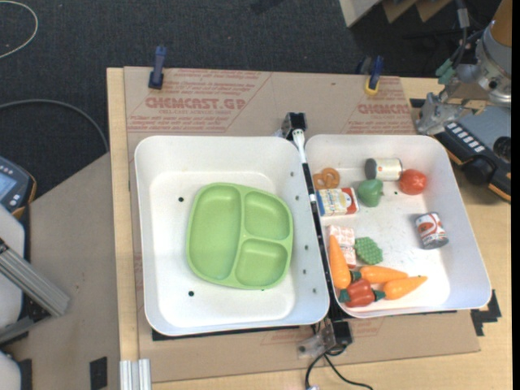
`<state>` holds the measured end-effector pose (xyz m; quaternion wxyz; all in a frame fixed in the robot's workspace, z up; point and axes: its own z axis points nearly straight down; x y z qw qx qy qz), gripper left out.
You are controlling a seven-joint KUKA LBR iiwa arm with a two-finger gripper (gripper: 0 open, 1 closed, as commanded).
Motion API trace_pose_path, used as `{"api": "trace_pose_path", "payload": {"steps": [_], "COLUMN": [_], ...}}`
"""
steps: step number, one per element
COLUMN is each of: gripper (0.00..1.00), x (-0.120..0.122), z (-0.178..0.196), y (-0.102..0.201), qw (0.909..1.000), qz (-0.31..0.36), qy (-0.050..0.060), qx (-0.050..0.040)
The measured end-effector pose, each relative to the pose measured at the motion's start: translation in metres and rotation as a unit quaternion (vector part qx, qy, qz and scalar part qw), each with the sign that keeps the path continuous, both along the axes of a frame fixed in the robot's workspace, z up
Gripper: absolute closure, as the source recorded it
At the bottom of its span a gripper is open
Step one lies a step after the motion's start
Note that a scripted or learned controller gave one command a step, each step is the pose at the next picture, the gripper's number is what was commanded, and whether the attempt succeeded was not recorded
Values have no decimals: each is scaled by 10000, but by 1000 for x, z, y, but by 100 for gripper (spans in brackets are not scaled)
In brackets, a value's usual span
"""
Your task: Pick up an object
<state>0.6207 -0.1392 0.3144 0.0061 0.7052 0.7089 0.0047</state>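
The right bin (pixel 465 218) holds several small toy foods. Along its back are a pretzel (pixel 327 177), a white and grey cylinder (pixel 384 169), a red tomato (pixel 413 182) and a green pepper (pixel 370 192). A small carton (pixel 336 201) lies by the left wall and a can (pixel 431 230) lies to the right. Near the front are a green broccoli piece (pixel 367 250), orange carrots (pixel 388 275) and a red pepper (pixel 360 295). My gripper (pixel 433 114) hangs beyond the bin's back right corner, off the bin and away from every object.
The left bin (pixel 154 218) holds a green divided plate (pixel 240 236). Blue and yellow clamps (pixel 157 67) pin the cardboard sheet at the back. Dark equipment (pixel 479 149) sits just right of the right bin.
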Motion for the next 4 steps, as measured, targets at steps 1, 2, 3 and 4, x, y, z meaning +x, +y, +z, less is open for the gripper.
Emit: {"api": "trace_pose_path", "payload": {"steps": [1, 2, 3, 4], "gripper": [100, 100, 100, 100], "x": [-58, -130, -128, -144], "z": [-137, -23, -19, -24], "y": [88, 21, 26, -92], "qw": [9999, 10000, 10000, 9999], "qz": [7, -63, -25, -81], "qy": [161, 24, 53, 71], "qx": [44, -13, 2, -25]}}
